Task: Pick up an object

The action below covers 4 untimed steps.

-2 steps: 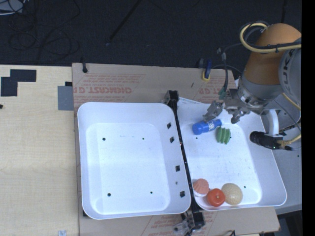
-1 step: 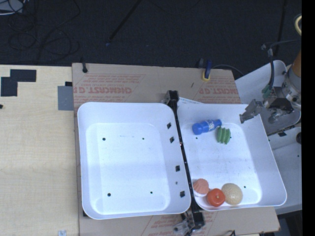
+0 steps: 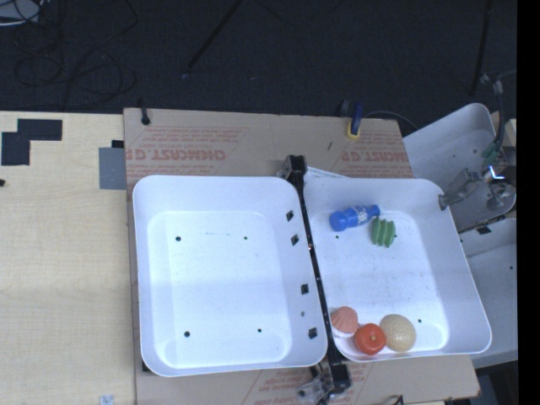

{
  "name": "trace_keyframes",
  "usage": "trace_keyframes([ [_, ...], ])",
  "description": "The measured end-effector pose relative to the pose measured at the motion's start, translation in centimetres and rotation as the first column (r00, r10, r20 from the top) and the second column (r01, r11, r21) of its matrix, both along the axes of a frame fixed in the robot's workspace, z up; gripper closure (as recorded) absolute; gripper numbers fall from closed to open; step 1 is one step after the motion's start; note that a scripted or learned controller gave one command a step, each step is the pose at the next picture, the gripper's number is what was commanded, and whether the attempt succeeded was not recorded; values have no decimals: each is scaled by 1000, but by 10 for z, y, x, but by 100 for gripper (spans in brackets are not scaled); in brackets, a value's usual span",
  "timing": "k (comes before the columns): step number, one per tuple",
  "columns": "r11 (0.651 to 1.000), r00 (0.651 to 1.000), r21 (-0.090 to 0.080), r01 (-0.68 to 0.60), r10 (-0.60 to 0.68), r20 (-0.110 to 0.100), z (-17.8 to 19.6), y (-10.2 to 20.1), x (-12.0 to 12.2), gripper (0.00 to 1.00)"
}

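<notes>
From my remote station I read the scene as follows. Two shallow white bins sit side by side on a cardboard sheet (image 3: 253, 146) laid over the bench. The left bin (image 3: 148, 226) presents only its bare floor. The right bin (image 3: 460, 251) contains five objects.

Upper group, toward the far wall of the right bin: a blue bottle (image 3: 353, 217) lies on its side, its long axis running roughly left to right. Just beside it, on its right, a small green ribbed object (image 3: 383, 231) lies apart from the bottle by a narrow gap.

Lower group, in the near corner of the right bin by the divider: a pale pink round object (image 3: 343, 319), a red-orange round object (image 3: 369, 338) and a cream-coloured ball (image 3: 397, 332). The red-orange one sits between the other two and appears to touch both, although at this resolution I cannot confirm contact.

At the right edge of the view I see metallic hardware that I take to be the gripper (image 3: 498, 175), positioned outside the right bin, beyond its far right corner and well apart from every object. The parts are too small and cluttered there, so I cannot tell how the jaws stand. No object lies between them as far as I can see.
</notes>
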<state>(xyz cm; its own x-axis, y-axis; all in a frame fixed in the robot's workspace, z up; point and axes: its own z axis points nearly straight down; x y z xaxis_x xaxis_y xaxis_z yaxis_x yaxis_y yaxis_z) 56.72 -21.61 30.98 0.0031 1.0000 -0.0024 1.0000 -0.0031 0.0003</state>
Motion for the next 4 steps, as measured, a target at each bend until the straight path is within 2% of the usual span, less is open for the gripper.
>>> trace_keyframes([
  [1, 1000, 1000, 5, 1, -1, -8, -24, 2, -87, 0],
  [2, 1000, 1000, -1, -6, 6, 8, 57, 2, -44, 0],
  [3, 1000, 1000, 2, -4, 4, -3, 62, 2, -46, 100],
  [4, 1000, 1000, 6, -1, 2, -10, -9, 3, -86, 100],
])
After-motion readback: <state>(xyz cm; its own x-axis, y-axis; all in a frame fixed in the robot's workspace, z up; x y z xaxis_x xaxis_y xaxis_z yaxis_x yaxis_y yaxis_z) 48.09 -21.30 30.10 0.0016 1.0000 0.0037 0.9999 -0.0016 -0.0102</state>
